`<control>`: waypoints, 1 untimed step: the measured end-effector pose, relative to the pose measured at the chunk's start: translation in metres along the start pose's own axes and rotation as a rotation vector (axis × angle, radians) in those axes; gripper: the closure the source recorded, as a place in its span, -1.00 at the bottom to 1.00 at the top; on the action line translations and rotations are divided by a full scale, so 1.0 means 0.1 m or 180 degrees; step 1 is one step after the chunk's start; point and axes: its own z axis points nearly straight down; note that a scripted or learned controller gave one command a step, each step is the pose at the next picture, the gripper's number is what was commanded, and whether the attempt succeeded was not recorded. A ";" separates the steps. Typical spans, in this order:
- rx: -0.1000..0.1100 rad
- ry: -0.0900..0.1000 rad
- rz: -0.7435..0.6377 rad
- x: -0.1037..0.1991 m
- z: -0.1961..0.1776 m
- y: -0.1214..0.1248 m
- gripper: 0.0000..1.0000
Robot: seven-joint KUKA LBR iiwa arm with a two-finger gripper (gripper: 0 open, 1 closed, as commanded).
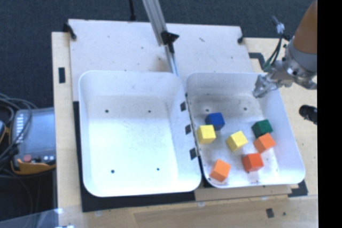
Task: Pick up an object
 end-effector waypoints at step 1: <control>0.0014 0.0006 -0.0011 -0.01 -0.20 0.01 1.00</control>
